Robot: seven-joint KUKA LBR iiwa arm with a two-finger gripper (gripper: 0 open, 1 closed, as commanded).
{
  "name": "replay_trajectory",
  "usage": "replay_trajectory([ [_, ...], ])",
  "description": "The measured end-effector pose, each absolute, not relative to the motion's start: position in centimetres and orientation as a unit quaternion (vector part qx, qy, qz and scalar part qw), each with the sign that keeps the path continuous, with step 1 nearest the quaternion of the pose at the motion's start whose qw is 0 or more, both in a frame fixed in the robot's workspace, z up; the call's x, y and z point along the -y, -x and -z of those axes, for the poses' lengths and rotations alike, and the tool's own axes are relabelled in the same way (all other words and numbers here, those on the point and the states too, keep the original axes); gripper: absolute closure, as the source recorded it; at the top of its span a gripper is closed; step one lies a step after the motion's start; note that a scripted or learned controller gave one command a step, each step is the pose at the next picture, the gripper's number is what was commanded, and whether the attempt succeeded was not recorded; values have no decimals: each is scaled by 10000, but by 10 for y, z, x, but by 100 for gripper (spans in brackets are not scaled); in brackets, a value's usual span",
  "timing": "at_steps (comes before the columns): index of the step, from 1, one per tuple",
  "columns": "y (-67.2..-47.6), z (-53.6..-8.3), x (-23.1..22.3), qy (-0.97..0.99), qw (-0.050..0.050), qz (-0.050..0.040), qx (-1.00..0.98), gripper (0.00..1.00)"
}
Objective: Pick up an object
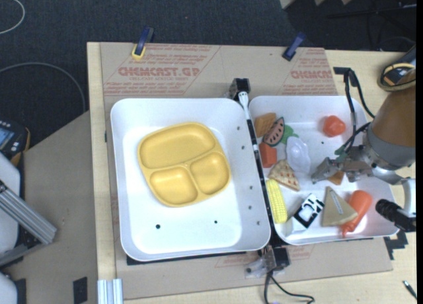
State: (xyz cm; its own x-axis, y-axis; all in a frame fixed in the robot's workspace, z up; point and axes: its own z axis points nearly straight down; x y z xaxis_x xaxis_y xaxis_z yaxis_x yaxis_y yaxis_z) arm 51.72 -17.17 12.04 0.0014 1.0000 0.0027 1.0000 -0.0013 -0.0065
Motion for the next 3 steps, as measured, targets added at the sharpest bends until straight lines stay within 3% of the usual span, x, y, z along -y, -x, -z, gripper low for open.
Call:
replay_trajectory([
  [1,-516,-82,171,7071,27,-10,7071,0],
  [2,-518,-95,172,7077,-4,3,7066,100],
  [3,-521,-155,164,7065,-26,10,7078,100],
])
